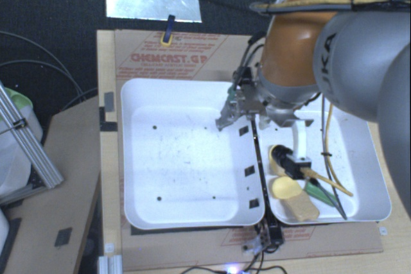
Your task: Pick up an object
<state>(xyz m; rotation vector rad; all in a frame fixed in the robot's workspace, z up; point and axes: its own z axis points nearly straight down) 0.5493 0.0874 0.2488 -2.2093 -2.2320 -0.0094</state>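
Status: pick not yet made. The gripper [225, 120] hangs just to the left of the shared rim [257, 167] where the two bins meet, near that rim's far end, over the corner of the left bin [138, 157]. I cannot tell from this angle whether the gripper is spread or pressed together, and I see no object gripped in it. The candidate objects all lie on the right of the shared rim, in the right bin [376, 192], towards the rim's near end. A yellow rounded object [286, 187] sits just beside the rim, a tan block [302, 207] touches it on the near side, and a green object [321, 192] lies next to both, further from the rim. My assessment is that approach, closure and lift all remain. The gripper first has to cross the rim to the side where the objects lie, then descend on one of them.
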